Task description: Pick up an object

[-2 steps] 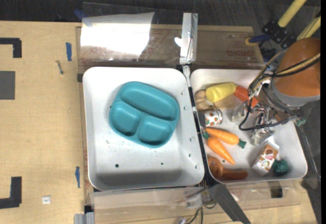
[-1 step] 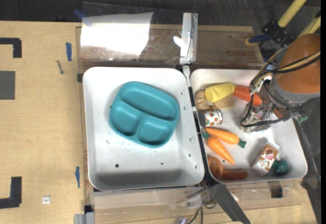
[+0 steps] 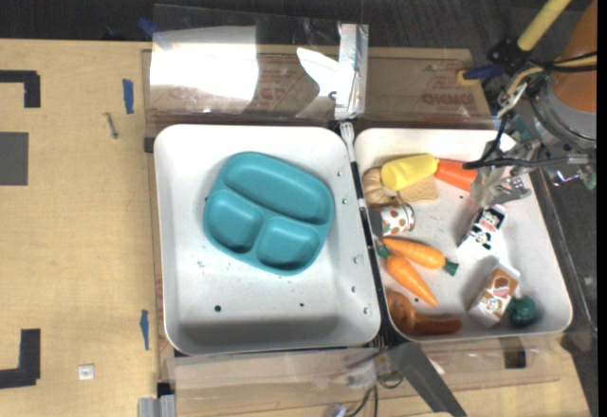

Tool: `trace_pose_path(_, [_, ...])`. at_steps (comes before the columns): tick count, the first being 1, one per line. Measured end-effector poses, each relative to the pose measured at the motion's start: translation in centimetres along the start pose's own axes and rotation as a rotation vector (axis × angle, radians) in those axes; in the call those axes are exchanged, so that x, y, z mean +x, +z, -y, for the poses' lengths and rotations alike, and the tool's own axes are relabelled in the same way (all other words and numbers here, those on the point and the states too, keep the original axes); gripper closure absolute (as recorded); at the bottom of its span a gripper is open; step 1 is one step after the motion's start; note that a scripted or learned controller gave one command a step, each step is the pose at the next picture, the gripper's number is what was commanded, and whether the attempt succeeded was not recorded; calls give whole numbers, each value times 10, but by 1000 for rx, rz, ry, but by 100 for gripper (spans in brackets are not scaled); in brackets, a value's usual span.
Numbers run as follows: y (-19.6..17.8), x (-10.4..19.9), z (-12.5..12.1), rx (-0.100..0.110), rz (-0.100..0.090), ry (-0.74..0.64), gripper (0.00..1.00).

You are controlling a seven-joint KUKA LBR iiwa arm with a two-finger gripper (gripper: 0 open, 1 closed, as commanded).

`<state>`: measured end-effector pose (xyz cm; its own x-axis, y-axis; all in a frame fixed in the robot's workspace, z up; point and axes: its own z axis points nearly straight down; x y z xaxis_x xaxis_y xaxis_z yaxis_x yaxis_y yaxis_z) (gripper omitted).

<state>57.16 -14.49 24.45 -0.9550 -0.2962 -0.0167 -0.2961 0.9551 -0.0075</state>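
The end effector [image 3: 491, 180] hangs over the upper right part of the right shallow white bin [image 3: 555, 259]; whether it is wide or narrow cannot be told. Just below it lies a small black-and-white toy figure [image 3: 486, 227]. To its left sit a yellow plastic block [image 3: 410, 171] and an orange carrot-shaped toy [image 3: 453, 174]. Two more orange toy carrots [image 3: 414, 263] lie at centre. In the left white bin [image 3: 180, 244] rests a teal three-compartment plastic tray [image 3: 269, 210].

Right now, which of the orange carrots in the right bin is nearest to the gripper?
The carrot at the bin's far edge, beside the yellow toy, is nearest the gripper; the other two lie mid-bin.
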Motion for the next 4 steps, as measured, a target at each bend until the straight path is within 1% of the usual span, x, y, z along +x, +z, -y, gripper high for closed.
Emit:
trace_pose_path(1, [129,54,49,-10,-10,-435,100])
trace_pose_path(2, [13,18,76,-4,-2,-833,100])
trace_pose_path(3, [-5,-48,40,-8,-2,-697,100])
trace_pose_path(4, [-5,-46,42,-9,-4,-693,0])
